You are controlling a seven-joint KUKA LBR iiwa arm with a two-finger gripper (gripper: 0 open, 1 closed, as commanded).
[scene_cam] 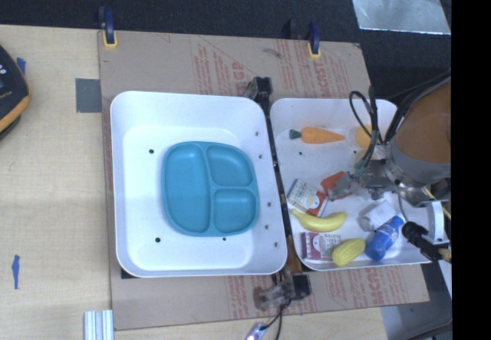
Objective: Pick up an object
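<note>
The right bin holds a mix of small items. An orange carrot lies near its far side. A banana lies toward the front, with a yellow corn-like piece and a blue bottle beyond it at the front edge. A small red item sits mid-bin beside a white packet. My gripper reaches in from the right, low over the bin, right beside the red item. The arm's orange band hides part of the bin's right side.
The left bin holds a blue divided plate. A dark red packet lies at the right bin's front. A white object sits near the bottle. Black cables loop above the wrist.
</note>
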